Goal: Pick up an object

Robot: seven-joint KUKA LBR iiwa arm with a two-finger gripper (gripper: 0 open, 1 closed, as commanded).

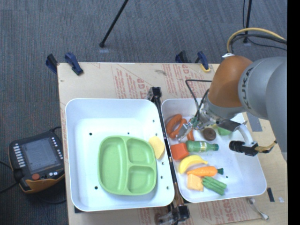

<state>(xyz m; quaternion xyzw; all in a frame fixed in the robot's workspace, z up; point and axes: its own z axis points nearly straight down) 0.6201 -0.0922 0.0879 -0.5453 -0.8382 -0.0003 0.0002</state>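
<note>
The pick is looking unfinished: the gripper (193,123) is sitting low in the right bin (253,172), at its upper left part, right by the red sausage-like toy (174,123), and nothing is showing lifted clear of the pile. Whether it is clamping anything I cannot tell, since the wrist is hiding the grasping end. What is left, as I judge it, is closing on one toy and raising it out. Counting from the green bottle (201,147) as landmark: one red sausage-like toy is lying up and to its left, one brown round piece (209,134) just above it, one orange-red block (179,151) touching its left end, one banana (191,162) just below it, one carrot (203,171) below that, one orange wedge (195,183) and one green ridged vegetable (214,185) lowest. Well to the bottle's left, the left bin (79,121) is holding one green divided plate (126,165) and one yellow slice (157,146) beside it. Two bins are standing on the tabletop (112,78).
</note>
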